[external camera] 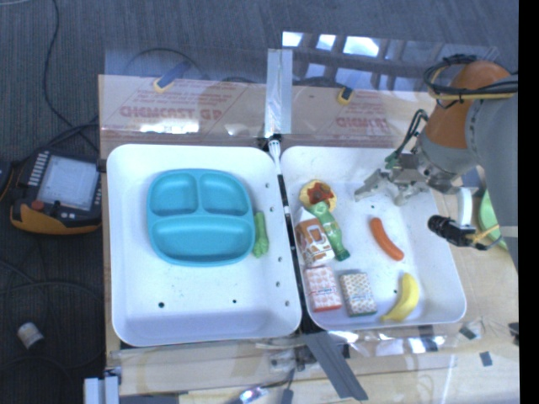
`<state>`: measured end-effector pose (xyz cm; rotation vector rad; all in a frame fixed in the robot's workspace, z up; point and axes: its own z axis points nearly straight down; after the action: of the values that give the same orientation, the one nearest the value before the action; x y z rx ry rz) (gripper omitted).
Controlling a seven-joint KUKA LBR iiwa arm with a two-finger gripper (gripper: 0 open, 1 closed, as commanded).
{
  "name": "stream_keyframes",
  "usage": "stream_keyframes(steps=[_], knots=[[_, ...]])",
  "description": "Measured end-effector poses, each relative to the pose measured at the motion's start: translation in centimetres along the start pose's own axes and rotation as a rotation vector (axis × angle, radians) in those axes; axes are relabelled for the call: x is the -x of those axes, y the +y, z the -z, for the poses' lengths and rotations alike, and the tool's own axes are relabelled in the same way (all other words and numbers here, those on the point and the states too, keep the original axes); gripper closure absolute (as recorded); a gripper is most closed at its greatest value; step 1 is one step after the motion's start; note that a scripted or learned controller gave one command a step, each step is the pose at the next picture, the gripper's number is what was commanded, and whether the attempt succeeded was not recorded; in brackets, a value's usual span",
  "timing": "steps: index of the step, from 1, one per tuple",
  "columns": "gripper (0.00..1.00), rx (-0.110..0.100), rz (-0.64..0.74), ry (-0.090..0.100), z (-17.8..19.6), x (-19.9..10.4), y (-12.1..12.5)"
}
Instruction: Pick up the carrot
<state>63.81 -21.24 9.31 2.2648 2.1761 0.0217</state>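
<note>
A: Where does the carrot lie?

B: On the floor of the right bin, an orange stick slanting from upper left to lower right. It sits below the gripper in the view, a little toward the near rim, apart from it, with bare white floor between them.

A: And the gripper itself?

B: It hangs over the far part of the right bin, its grey fingers spread wide, one pointing left and the other toward the bin floor. Nothing is between them. The orange band of the arm rises behind it at the right.

A: What else is close to the gripper?

B: Left of it, near the divider, a round yellow piece with a red top. Below that, a green-stemmed item leans against a printed carton, both farther left of the carrot. A banana curves in the near right corner, below the carrot and well clear of the fingers. Two small boxes, one red-and-white and one patterned, sit side by side near the front rim.

A: And on the other side?

B: The left bin holds a blue divided plate, far left of the gripper. A green pod lies just beside the plate's right edge, whether touching I cannot tell. A handheld pendant rests on the carpet beyond that bin.
</note>
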Motion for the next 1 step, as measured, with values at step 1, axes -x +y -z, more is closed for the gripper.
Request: stream_keyframes(steps=[1], knots=[[0.0,-0.012,-0.155,-0.01,6.05,-2.13,-7.17]])
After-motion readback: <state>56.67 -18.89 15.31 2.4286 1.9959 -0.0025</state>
